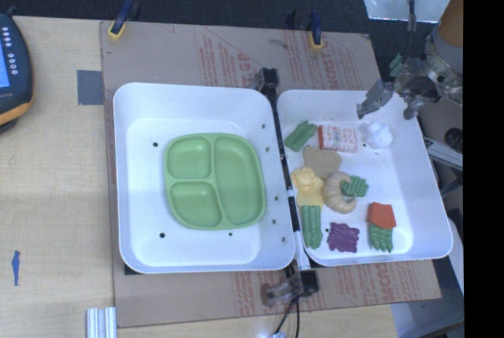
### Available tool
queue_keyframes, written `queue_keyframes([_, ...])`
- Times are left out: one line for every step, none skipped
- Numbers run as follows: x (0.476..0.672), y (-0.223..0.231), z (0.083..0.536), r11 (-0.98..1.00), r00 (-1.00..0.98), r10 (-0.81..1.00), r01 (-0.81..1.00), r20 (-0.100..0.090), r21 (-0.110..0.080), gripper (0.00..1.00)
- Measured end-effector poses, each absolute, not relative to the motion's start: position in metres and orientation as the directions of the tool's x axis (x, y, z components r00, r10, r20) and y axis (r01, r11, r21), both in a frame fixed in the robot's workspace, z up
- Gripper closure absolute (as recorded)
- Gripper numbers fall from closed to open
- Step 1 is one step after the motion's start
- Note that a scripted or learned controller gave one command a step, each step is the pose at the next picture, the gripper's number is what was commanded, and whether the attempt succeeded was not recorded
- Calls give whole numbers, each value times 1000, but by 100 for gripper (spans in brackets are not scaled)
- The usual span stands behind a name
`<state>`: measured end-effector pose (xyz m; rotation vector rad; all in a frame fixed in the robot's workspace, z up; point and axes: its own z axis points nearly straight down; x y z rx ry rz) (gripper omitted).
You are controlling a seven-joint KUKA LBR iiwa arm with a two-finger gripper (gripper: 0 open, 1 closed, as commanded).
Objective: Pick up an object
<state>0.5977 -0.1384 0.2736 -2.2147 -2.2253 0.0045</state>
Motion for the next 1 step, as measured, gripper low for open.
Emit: queue_keyframes([571,-137,173,4,-4,1000,1000,2,-14,0])
